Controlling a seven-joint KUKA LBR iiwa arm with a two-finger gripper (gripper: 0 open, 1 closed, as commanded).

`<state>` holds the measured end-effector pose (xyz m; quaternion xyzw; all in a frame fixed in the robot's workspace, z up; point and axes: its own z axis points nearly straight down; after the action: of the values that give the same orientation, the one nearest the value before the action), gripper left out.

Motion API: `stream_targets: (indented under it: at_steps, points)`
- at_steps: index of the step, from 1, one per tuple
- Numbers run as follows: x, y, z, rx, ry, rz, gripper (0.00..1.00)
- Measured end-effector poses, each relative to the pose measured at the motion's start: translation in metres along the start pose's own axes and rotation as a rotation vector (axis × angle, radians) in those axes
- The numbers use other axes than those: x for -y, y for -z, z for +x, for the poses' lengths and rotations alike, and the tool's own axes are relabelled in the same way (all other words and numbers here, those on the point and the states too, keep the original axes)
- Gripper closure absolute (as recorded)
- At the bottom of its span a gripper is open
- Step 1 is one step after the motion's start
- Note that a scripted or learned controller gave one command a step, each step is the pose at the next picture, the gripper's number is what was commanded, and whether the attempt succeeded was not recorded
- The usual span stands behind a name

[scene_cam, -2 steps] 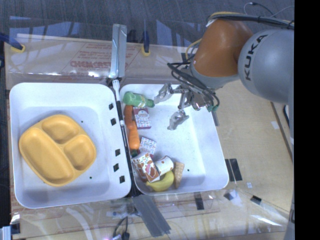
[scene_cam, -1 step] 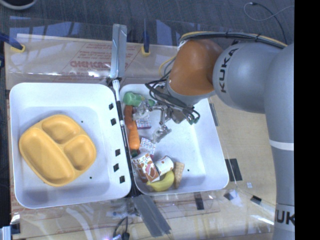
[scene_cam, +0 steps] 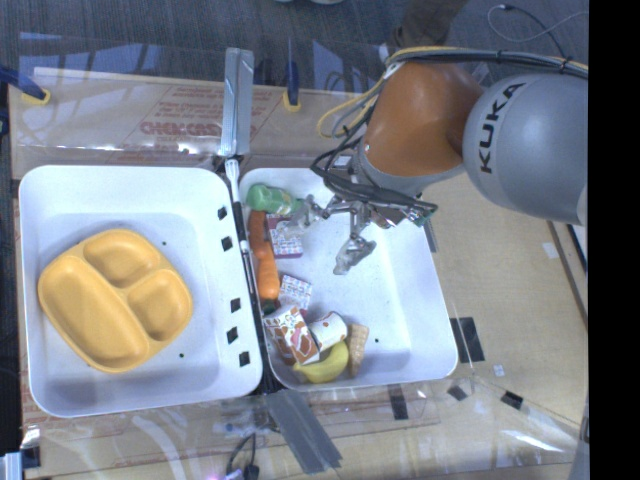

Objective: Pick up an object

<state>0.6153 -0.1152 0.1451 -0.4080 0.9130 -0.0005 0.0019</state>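
Note:
My gripper hangs over the middle of the right bin, its metal fingers pointing down with nothing between them. To its left, along the bin's left wall, lie an orange carrot, a green vegetable and a small printed packet. At the bin's near end sit a banana, a red-and-white packet, a white item, a wafer and another small packet.
The left bin holds a yellow divided plate. A metal divider bar stands at the back between the bins. The arm's orange band looms over the right bin's far edge.

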Motion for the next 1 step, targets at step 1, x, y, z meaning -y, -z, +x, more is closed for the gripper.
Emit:
stream_targets:
  at_steps: [1]
  points:
    - [0.0003, 0.0104, -0.0012, 0.003, 0.001, 0.001, 1.00]
